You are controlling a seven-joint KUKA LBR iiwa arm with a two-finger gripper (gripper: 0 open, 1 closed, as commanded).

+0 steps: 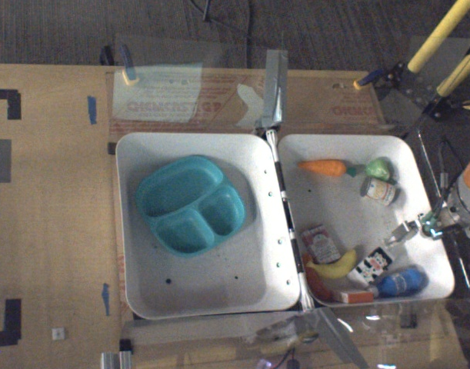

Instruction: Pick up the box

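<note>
Along the near wall of the right bin (442, 271), on the near side of the gripper (416, 229), lie a blue bottle (401, 281) and an orange-red block (354, 296). The block is further from the gripper, towards the divide between the bins. The box (371, 266) lies just beyond them, touching the bottle's cap end. It is near the gripper, down and to its left as the camera sees it, and apart from it. The box is small and flat, white with black patches and a touch of red, and it sits skewed to the bin walls.

A banana (335, 265) curves beside the box on the side away from the gripper. A red-and-white packet (321, 244) lies just past the banana.

The gripper hangs low over the bin's right rim with nothing in it — whether it is spread or pressed together cannot be told.

Beyond the gripper stand a small jar (380, 191) and a green fruit (379, 167), with a carrot (323, 167) to their left.

The left bin (142, 283), well apart from the gripper, holds a teal divided plate (190, 204).
</note>
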